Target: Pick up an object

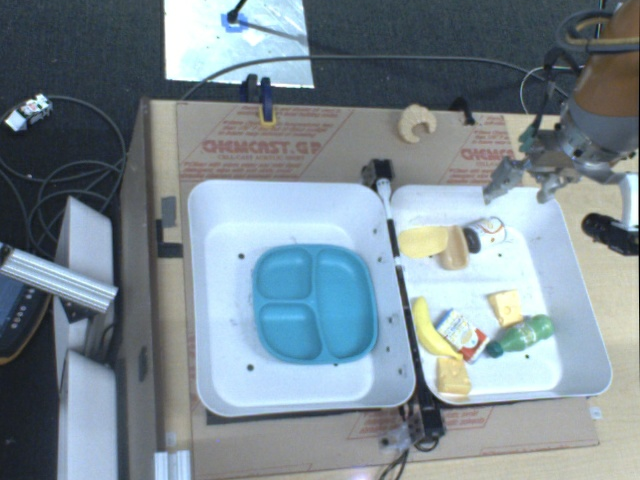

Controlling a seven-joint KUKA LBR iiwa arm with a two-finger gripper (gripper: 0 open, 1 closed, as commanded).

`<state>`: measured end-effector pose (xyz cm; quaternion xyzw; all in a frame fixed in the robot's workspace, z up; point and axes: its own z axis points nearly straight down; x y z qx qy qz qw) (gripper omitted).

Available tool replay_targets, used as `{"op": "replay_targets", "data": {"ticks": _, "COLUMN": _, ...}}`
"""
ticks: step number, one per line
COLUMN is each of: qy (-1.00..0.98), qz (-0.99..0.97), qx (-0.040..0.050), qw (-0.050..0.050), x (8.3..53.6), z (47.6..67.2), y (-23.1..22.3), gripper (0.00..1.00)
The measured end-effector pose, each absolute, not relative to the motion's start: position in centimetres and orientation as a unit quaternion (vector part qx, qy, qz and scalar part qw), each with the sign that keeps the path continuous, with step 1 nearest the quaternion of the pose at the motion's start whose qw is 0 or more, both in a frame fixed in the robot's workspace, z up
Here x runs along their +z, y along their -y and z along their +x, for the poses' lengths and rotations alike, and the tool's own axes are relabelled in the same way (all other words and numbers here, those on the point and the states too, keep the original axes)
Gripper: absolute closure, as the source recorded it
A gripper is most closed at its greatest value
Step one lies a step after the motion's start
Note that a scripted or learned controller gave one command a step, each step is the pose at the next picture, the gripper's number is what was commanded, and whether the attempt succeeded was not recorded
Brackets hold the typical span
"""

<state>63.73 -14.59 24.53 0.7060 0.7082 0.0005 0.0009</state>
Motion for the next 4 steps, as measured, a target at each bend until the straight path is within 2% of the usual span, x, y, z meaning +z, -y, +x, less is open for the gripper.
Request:
{"op": "replay_targets", "data": {"ticks": 2, "qy": -0.707, "qz": 0.707, "qx": -0.0001, "qw": 0.0, "x": 10.4, "z": 66.2, "y": 16.6, "gripper": 0.0}}
{"op": "replay_targets", "data": {"ticks": 3, "qy": -0.708, "qz": 0.706, "qx": 0.0014, "qw": 0.002, "x": 11.7, "z": 66.4, "y": 16.6, "gripper": 1.0}}
{"op": "replay_targets", "data": {"ticks": 4, "qy": -0.709, "qz": 0.705, "qx": 0.001, "qw": 0.001, "x": 11.9, "z": 66.0, "y": 10.4, "gripper": 1.0}}
